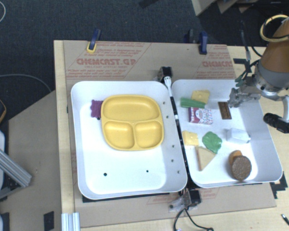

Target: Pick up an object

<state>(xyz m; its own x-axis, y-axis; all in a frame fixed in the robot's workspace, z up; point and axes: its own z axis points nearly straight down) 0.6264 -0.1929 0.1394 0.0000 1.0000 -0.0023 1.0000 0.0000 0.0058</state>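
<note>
Pincer (pixel 241 96) state could not be told, hanging over the right bin (pixel 272 153) near a brown bar (pixel 224 110). A smooth yellow compartment tray (pixel 132 121) occupied the left bin (pixel 86 143) on the wooden desk (pixel 62 105).

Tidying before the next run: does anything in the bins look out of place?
One thing: a purple piece in the left white bin lies wedged half under the yellow sectioned tray. The small items in the right white bin lie loose and separate.
</note>
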